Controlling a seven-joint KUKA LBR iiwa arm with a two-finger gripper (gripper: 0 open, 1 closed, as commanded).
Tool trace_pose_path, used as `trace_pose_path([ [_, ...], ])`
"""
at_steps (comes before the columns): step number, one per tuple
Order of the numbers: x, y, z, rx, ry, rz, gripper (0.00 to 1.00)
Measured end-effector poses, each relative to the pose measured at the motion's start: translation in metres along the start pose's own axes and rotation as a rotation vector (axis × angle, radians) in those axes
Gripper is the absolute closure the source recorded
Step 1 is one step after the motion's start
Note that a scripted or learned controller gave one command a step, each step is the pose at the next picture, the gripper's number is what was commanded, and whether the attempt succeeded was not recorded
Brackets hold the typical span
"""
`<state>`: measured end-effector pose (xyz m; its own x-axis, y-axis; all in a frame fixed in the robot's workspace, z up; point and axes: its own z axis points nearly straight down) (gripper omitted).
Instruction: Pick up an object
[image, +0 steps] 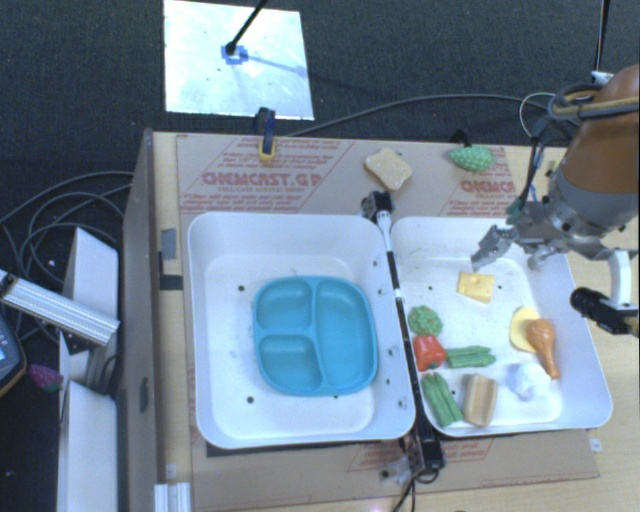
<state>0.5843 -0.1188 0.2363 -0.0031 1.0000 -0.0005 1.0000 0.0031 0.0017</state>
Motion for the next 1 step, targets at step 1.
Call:
trace_pose_path([
  [1,-0.0268,0.0293,0.0803,0.002,0.0,0.002,0.0],
])
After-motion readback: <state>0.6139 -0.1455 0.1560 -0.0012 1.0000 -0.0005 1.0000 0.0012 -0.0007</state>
